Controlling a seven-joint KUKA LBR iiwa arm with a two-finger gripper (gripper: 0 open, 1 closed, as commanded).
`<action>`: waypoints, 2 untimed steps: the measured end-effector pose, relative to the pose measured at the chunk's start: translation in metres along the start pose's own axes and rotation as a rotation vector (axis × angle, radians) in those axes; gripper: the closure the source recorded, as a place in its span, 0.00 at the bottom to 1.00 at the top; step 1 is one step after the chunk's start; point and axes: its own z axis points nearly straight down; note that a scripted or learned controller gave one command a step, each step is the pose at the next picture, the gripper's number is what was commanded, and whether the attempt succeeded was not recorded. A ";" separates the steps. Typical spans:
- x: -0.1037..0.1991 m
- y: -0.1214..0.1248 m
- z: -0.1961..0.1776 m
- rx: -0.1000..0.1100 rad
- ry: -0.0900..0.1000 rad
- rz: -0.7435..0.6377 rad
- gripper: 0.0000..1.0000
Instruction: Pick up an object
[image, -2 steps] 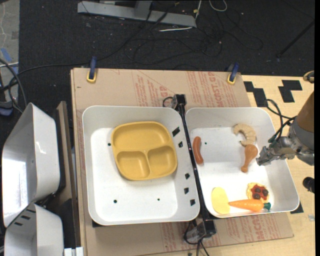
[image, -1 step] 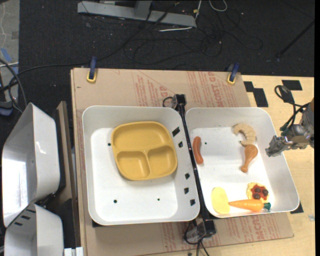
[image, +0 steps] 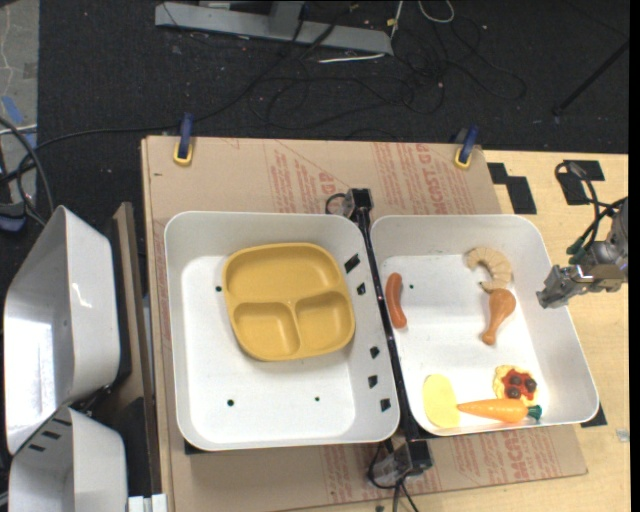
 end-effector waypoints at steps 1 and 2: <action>0.059 -0.002 -0.007 0.003 0.003 -0.004 1.00; 0.120 -0.005 0.001 0.005 0.002 -0.003 1.00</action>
